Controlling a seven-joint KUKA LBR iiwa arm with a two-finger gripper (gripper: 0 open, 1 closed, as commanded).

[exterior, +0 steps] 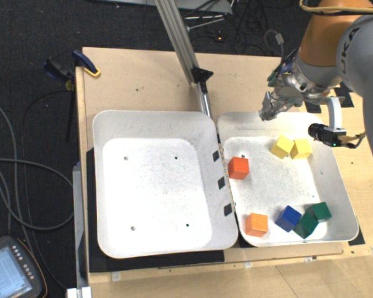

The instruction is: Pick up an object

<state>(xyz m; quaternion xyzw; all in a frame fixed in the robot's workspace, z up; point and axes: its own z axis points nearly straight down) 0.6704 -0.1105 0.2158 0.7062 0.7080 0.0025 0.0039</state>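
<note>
Here the gripper hangs over the right bin's far rim; whether it is apart or together, I cannot tell. Two yellow blocks lie just below, an orange block further left.

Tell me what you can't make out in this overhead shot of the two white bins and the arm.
- Two-finger gripper: small and dark in the camera view, so open or shut cannot be told.
- Grey arm with orange band: cut off by the right edge.
- Dark green block: partly covered by the lighter green block, so its full shape is unclear.
- Handheld screen: cut off at the bottom-left corner.
</note>
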